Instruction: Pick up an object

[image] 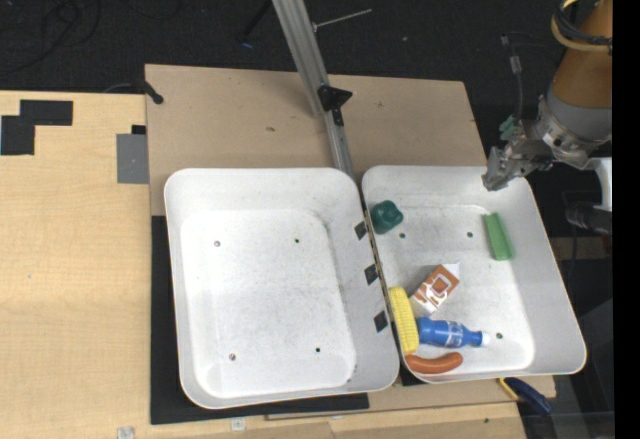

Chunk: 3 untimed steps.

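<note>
The right bin [520, 327] holds several objects: a dark green lump [386, 217] near its far left corner, a light green block [497, 235] toward its right side, an orange-and-white packet [437, 289], a yellow corn cob [403, 318] along its left wall, a blue bottle [447, 334] and a red sausage [435, 362] at the front. My gripper [497, 172] hangs over the far right corner of this bin, above and a little behind the light green block. Nothing shows between its fingers.
The left bin [200, 227] lies beside the right one. A grey metal rail [300, 37] slants up from the gap between the bins. The arm's orange band [585, 67] is at the right edge. Light wood boards surround the bins.
</note>
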Each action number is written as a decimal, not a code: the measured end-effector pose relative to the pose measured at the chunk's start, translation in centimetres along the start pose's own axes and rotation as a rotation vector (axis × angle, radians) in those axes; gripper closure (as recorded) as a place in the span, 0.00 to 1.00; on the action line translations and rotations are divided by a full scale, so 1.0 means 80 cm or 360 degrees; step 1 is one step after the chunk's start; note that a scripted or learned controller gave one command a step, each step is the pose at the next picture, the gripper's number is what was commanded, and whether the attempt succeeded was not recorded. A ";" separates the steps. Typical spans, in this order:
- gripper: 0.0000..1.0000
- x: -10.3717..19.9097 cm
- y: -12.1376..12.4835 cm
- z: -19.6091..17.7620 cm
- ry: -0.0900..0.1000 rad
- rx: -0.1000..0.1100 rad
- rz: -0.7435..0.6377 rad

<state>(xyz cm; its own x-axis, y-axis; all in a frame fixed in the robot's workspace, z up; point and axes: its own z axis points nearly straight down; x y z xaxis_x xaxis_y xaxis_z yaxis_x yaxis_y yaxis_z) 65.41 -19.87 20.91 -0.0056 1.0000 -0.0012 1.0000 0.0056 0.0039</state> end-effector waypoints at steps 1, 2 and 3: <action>1.00 -0.002 -0.012 -0.064 0.0000 0.0000 0.0007; 1.00 0.057 -0.035 -0.045 0.0006 0.0014 0.0002; 1.00 0.128 -0.055 -0.039 0.0007 0.0013 0.0001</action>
<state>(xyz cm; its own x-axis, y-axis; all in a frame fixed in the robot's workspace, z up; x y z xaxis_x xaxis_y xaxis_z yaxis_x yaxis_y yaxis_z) 60.98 -9.64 24.03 -0.0047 1.0000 0.0033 1.0000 0.0048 -0.0043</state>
